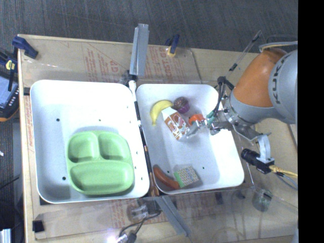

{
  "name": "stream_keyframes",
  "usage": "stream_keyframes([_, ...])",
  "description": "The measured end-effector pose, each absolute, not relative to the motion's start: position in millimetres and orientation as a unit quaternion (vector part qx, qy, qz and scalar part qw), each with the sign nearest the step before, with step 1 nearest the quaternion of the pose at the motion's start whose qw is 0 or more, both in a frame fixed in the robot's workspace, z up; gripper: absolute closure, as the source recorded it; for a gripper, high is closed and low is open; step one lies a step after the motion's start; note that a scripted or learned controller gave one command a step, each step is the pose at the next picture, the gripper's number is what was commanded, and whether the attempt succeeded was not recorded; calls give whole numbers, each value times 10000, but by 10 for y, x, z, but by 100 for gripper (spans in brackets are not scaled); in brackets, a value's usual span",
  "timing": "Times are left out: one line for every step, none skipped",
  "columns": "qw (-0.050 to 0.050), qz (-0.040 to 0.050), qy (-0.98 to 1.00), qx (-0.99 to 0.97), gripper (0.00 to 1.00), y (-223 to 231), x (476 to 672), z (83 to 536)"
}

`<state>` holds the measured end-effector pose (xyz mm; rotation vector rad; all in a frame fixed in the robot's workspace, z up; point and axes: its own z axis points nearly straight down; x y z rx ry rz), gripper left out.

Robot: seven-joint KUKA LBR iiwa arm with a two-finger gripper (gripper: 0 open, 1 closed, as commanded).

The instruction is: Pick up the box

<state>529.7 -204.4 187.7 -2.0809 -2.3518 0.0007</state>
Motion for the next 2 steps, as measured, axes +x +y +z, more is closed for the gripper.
stream_keyframes([25, 6, -7986, -6019, 0, -1730, 4761, 1246])
stream_keyframes([-2, -1, -8245, -5659, 0, -1541, 4771, 1549])
